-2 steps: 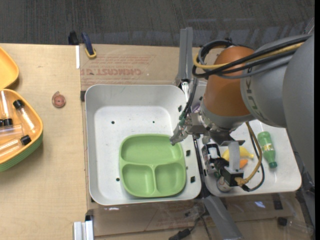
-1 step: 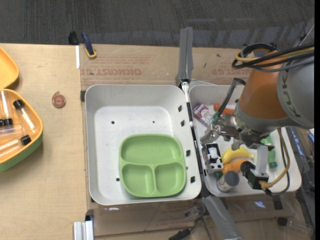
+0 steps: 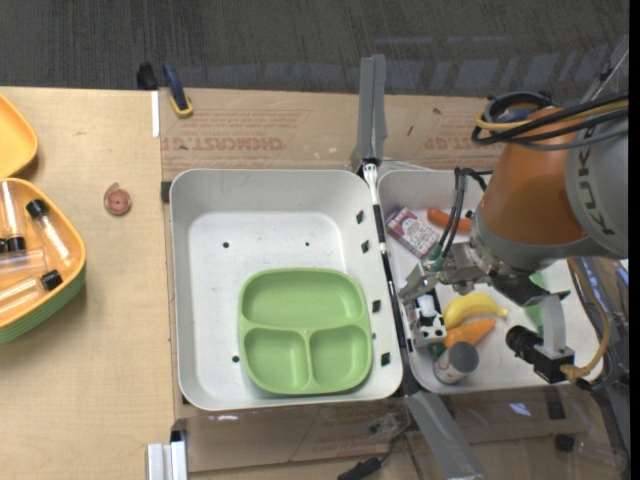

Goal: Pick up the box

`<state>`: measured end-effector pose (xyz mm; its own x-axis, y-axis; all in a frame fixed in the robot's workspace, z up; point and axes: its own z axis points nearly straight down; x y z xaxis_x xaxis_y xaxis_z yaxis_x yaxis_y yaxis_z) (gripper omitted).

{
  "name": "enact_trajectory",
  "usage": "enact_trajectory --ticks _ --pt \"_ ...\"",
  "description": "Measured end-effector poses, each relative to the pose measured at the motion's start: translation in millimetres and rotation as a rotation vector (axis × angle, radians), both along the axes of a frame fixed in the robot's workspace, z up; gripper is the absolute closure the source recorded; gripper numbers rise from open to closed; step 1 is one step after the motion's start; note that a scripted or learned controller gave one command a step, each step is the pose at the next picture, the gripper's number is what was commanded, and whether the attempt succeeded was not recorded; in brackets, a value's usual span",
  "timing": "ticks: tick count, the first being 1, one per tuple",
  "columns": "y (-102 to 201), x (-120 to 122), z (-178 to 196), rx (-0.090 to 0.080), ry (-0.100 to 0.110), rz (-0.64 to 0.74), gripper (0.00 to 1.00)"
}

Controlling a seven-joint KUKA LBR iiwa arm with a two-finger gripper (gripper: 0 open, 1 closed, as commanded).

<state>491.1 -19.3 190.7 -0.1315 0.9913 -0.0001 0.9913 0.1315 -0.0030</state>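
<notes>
Grey arm with orange band reaching from the right, bent low over the right bin (image 3: 400, 183), gripper (image 3: 425, 286) beside the box (image 3: 411, 229), grip state cannot be told, banana (image 3: 470, 308) just below

Two white bins sitting side by side: left bin (image 3: 200, 268), right bin (image 3: 400, 193). One green divided plate (image 3: 305, 330) lying in the left bin. In the right bin: one box (image 3: 411, 229), one banana (image 3: 470, 309), one carrot (image 3: 470, 332), one can (image 3: 455, 365).
</notes>
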Motion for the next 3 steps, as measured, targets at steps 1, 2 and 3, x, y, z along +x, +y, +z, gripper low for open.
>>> enact_trajectory --ticks 1,2,3 --pt "-9 -13 0 0.001 0.000 0.366 0.00" --pt "17 48 0 0.001 -0.003 0.719 0.00" --pt "53 64 0 0.000 -0.002 0.548 0.00"
